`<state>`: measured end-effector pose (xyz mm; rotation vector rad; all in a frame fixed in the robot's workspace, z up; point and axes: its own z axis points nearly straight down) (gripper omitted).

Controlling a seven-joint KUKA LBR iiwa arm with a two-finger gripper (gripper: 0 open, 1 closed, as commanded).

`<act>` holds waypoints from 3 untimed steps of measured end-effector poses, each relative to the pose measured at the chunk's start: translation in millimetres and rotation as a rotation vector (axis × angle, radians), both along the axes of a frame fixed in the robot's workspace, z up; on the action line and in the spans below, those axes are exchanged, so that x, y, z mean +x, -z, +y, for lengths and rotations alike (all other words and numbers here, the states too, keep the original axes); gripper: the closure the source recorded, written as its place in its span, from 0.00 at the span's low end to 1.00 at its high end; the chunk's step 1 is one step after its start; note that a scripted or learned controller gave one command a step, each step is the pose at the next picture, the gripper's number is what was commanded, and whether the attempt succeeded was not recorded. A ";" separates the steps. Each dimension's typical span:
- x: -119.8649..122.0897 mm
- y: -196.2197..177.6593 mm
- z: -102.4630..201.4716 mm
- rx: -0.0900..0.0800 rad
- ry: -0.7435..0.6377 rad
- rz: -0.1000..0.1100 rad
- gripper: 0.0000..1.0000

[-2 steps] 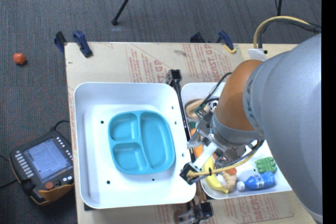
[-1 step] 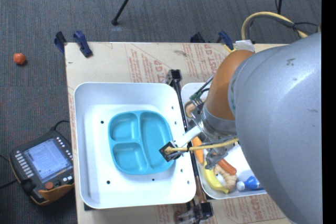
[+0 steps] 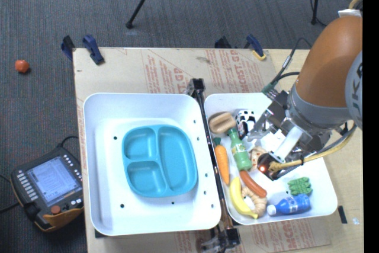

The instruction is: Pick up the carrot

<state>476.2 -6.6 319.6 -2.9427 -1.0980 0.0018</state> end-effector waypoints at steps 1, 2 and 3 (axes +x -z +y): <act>-2.1 133.5 40.7 0.002 -0.025 0.007 0.00; 80.7 132.6 53.5 0.000 0.124 0.003 0.00; 39.7 132.7 -7.4 0.001 0.293 0.004 0.00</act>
